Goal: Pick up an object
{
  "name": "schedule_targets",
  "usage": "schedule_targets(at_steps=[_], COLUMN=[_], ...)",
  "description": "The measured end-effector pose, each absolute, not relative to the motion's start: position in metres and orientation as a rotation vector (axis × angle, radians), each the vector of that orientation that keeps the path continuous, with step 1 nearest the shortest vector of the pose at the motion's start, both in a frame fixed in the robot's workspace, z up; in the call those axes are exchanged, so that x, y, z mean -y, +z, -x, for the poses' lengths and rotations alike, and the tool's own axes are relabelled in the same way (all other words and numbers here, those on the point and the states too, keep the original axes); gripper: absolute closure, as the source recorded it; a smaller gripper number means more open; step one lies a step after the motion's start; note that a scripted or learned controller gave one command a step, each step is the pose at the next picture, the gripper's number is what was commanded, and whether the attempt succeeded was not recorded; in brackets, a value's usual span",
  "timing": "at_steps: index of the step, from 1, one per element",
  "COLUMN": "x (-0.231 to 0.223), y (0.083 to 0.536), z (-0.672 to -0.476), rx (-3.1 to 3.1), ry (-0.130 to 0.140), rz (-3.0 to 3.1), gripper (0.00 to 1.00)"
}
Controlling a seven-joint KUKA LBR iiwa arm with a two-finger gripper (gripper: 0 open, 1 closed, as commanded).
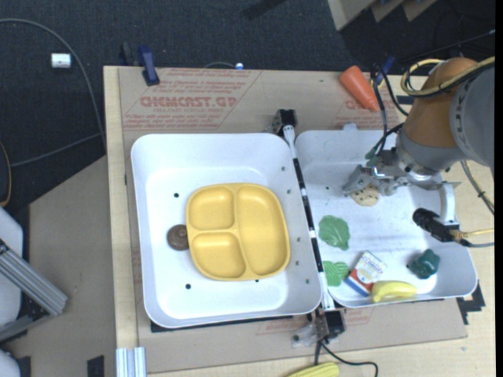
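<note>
Two shallow white bins sit side by side on the bench, meeting along a dark seam near the middle of the frame.

The left bin holds a yellow divided plate at its centre. The plate has three compartments, two above and one wide one below, and nothing lies in any of them. A small brown round thing lies at the plate's left edge, touching it and partly tucked under the rim.

The right bin holds the smaller things. A tan round biscuit-like piece lies in its upper half, apart from the others. A green leaf-shaped piece lies near the bin's left wall, with a second green piece below it. Just right of that second piece is a small red, white and blue carton, and a yellow banana lies against the carton's lower right, by the bin's lower wall. A dark green lump sits towards the lower right corner.

The arm reaches in from the right, and its gripper is low over the upper part of the right bin, directly above the tan piece in the frame and overlapping its top edge. Whether the gripper is open or closed cannot be told, and nothing can be seen held in it.

An orange carrot-like thing lies on the bench above the right bin, outside both bins.
</note>
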State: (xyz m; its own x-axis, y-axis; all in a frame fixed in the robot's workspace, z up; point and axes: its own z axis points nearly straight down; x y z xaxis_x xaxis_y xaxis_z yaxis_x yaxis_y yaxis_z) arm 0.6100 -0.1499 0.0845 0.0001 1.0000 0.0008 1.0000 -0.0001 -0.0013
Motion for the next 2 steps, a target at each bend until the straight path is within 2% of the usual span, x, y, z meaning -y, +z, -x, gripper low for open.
schedule_targets(at_steps=[1,2], x=[0.1503,0.1502], y=[0.0975,0.0973], z=[-0.6122,-0.6120], rx=[2.225,2.224], ry=[-0.006,-0.005], rz=[2.225,2.225], gripper=[1.00,0.00])
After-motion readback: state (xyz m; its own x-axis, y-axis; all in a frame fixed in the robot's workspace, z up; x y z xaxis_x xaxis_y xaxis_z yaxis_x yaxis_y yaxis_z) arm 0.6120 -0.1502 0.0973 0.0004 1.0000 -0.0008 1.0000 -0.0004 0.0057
